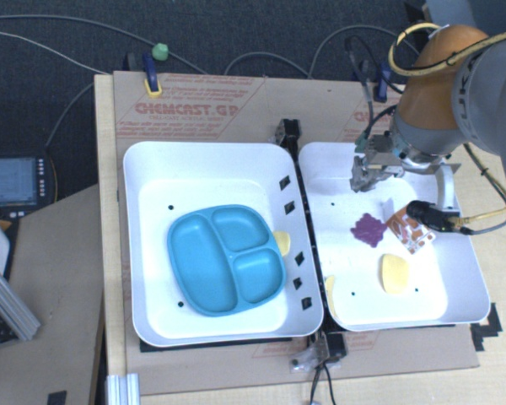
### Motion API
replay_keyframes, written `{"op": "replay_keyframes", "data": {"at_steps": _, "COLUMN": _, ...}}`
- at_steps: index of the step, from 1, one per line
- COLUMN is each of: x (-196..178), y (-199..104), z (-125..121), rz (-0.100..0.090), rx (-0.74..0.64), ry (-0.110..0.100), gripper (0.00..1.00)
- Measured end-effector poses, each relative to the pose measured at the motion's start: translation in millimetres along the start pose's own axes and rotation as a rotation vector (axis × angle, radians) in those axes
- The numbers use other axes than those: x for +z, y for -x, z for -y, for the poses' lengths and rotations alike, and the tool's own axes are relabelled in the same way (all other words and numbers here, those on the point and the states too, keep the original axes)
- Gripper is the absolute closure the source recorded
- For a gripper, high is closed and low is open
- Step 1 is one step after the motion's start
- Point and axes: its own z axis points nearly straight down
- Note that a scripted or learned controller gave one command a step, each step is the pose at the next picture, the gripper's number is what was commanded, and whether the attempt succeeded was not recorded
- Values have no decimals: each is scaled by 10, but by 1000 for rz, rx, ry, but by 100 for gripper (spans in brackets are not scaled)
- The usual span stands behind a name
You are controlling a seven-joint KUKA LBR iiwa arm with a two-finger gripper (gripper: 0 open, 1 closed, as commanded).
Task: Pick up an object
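- Partly, the pale yellow piece [282,243] hides behind the blue tray [226,258].
- Gripper [367,178]: closure unclear; purple object [369,229] lies just below it, apart.

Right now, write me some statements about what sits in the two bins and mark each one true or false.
1. The blue divided tray lies in the left bin. True.
2. The purple object lies in the left bin. False: it lies in the right bin.
3. The pale yellow piece lies in the right bin. True.
4. The hand is above the blue divided tray. False: it is over the right bin's far end.
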Motion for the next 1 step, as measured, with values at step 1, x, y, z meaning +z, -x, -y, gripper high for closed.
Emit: {"op": "replay_keyframes", "data": {"at_steps": 1, "x": -441, "y": -11, "z": -23, "rz": 0, "rx": -1, "ry": 1, "gripper": 100}}
